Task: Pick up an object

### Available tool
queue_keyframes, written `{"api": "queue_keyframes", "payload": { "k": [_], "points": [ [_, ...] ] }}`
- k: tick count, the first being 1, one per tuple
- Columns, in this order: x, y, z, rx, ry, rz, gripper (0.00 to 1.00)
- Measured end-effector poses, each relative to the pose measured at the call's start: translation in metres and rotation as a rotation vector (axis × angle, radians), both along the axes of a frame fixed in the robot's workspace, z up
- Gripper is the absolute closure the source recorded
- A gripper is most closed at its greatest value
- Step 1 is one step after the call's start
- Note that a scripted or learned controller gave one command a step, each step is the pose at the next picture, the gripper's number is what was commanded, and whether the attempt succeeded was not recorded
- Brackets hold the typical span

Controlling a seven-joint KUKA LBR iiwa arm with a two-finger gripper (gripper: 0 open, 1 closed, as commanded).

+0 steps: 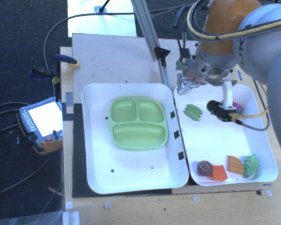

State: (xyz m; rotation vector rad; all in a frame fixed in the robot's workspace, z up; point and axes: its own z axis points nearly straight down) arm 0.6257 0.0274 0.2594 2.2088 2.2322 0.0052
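While the pea pod (193,111) lies loose near the right bin's (267,146) inner wall, my gripper (186,86) hangs above and just behind it, holding nothing. I judge this the approach: next I must descend squarely over it.

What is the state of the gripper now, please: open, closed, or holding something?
Gripper: cannot be told; it is above the far left corner of the right bin, near the green pea pod.

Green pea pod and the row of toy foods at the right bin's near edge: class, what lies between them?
In the camera view, only bare white bin floor separates the green pea pod from the row of toy foods.
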Motion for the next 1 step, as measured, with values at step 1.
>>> {"api": "queue_keyframes", "payload": {
  "k": [1],
  "points": [
    [0.0015,0.0517,-0.0213,0.0,0.003,-0.001,1.0]
  ]
}}
